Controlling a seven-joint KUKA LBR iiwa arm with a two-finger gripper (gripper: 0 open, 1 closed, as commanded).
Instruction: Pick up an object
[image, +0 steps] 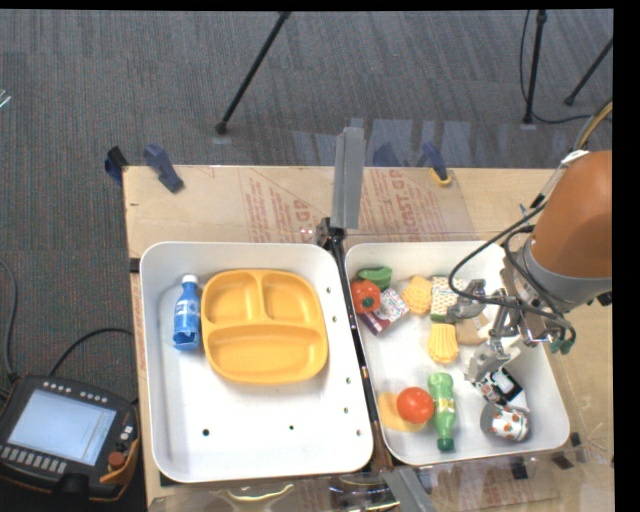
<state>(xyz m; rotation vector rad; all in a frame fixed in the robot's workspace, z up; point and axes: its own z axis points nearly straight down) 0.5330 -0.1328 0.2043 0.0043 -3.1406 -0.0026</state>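
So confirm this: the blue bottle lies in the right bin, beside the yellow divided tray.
Wrong bin. The camera view shows the blue bottle in the left bin, beside the yellow divided tray.

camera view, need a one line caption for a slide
KUKA arm's gripper hovers low over the toy-filled right bin; yellow tray and blue bottle sit in the left bin.

Glossy plastic yellow tray (265, 327) and blue bottle (186, 311) — smooth white bins (160, 420) — matt cardboard (260, 205) behind
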